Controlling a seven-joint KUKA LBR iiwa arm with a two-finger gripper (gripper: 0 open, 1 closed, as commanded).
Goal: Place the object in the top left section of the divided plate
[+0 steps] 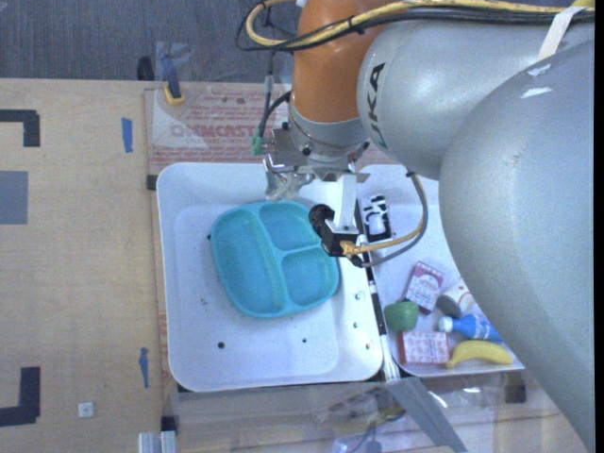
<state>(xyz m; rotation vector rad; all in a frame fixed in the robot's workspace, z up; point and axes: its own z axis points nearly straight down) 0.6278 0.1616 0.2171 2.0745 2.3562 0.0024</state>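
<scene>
Mostly, the grey arm [491, 159] hides the scene: its bulk covers the whole right side of the camera view and much of the right bin [415, 371], and its orange band [330, 45] and wrist hang over the far edge of the left bin [255, 357]. The gripper [286, 185] sits low at the far rim of the divided plate [274, 258], seen from above as a small tangle of metal; whether it is open or closed cannot be told, and nothing can be made out in its grip. A black fitting with a brass-tipped cable [344, 245] overlaps the plate's right edge.

The teal plate lies flat in the left bin, slightly turned, its three sections in plain sight. Which item the task means cannot be told. In the near part of the right bin, partly cut off by the arm, lie a green fruit [401, 314], a banana [481, 353], a blue bottle [475, 327], a pink box [426, 284] and a red-and-white packet [424, 347], close together.
</scene>
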